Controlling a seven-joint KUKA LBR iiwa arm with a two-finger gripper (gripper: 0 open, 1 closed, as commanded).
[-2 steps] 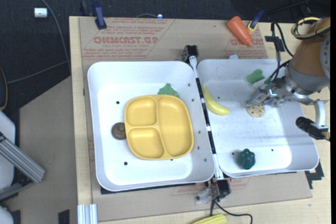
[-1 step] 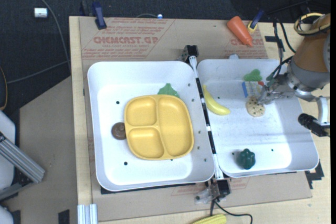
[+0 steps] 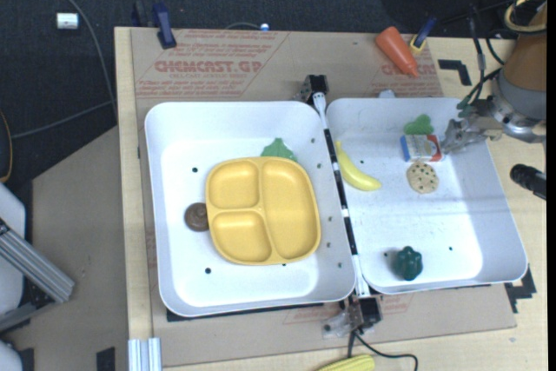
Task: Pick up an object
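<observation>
A yellow divided tray (image 3: 262,210) filled most of the left bin (image 3: 165,135), a brown disc (image 3: 196,216) beside it. In the right bin (image 3: 486,221), open floor separated a banana (image 3: 354,171), a spotted cookie (image 3: 422,177) and a dark green toy (image 3: 406,262). The gripper (image 3: 458,133) hovered at the far rim; whether it was open could not be told.

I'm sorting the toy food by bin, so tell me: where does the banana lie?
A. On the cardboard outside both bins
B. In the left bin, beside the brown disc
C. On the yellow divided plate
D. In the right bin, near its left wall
D: the banana lies on the floor of the right bin, close to its left wall and apart from the cookie.
</observation>
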